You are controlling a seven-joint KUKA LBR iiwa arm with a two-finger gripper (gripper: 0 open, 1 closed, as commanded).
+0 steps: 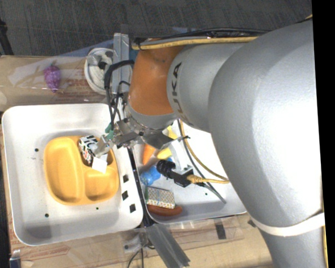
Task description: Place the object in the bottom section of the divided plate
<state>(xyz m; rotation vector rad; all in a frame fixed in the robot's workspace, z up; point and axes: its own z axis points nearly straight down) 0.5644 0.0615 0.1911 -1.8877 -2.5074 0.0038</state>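
A yellow divided plate [62, 171] lies in the left white bin [26, 224]. A ridge splits off its smaller sections along the right side. My gripper [99, 152] hangs over the plate's right part, reaching down from the orange-banded wrist. A small object [88, 147], black-and-white checked on top and dark red below, sits right at the gripper's tip above the upper right section. Whether it is held or resting on the plate is hidden by the gripper body.
The right bin [217, 209] holds an orange piece [149, 152], a yellow piece [165, 154], a blue object [150, 176] and a speckled block [160, 198]; the arm covers much of it. A purple item [52, 77] and a white coil [98, 67] lie beyond the bins.
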